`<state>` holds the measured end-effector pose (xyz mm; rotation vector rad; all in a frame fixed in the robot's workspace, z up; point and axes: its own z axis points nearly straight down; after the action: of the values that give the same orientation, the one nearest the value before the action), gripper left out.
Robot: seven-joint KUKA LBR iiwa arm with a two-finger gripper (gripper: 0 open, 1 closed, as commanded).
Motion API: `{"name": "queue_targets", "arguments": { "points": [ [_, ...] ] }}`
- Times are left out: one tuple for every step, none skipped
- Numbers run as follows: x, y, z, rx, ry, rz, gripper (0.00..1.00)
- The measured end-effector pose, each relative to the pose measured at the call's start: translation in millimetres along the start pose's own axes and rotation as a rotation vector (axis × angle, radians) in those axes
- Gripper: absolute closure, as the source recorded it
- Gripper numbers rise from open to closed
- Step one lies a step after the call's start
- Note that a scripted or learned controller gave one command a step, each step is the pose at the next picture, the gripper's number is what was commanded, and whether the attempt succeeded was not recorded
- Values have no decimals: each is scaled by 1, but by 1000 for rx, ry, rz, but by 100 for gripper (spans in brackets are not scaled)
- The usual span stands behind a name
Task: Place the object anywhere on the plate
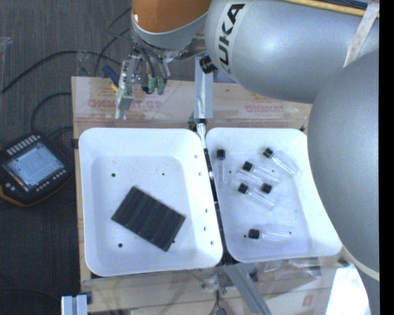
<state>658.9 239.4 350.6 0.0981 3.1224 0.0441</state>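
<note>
The claw (140,86) hangs high over the back edge of the tabletop (246,109), behind the left bin (86,184) and clear of both bins. Its two fingers (125,92) point downward with a visible gap between them and nothing in that gap, so it stands open and unladen. Above it sits the orange band (166,15) of the grey arm (289,49), whose bulk covers the upper right of the view.

In the left bin lies the plate (148,218), a dark, flat, ribbed rectangle set at a slant on the bin floor, towards the front of the bin.

The right bin (308,240) holds six small clear vials with black caps (all lying on their sides). One vial (220,161) lies near the left wall, another (278,160) near the back right, three cluster in the middle (255,183), and one vial (268,234) lies apart towards the front. None touches the plate.

A handheld control pendant (32,169) rests on the dark floor to the left of the tabletop, with black cables (55,61) trailing behind it.
</note>
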Motion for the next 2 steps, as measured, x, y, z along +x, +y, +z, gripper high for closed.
{"name": "queue_targets", "arguments": {
  "points": [
    [-1, 1, -9, -4, -3, 1, 100],
    [-2, 2, -19, -7, -6, 1, 100]
  ]
}}
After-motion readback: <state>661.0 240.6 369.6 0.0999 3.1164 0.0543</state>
